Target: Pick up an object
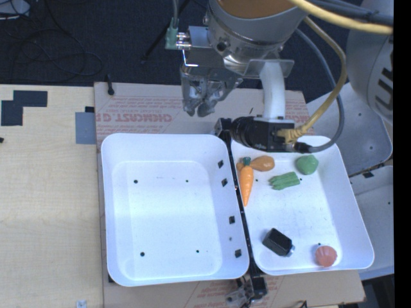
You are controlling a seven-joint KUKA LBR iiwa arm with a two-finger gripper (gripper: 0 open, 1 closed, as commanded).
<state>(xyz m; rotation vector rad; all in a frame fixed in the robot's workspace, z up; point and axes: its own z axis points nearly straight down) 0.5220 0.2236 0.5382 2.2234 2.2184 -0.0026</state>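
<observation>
Five items, right bin [359, 236] | orange carrot [245, 183], green top

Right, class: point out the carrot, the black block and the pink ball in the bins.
carrot [245, 183], camera view, middle of its orange body.
black block [278, 242], camera view, its top face.
pink ball [325, 256], camera view, its centre.

Pale wooden bench top [45, 191] along the left, marked by dark blue-grey rectangular patches [24, 104] near its far edge. Brown cardboard sheet [138, 111] with reversed red lettering laid flat beneath the bins. Dark carpeted floor [90, 37] beyond the far edge, strewn with thin black cables [38, 27]. Bright, even light overhead.
</observation>
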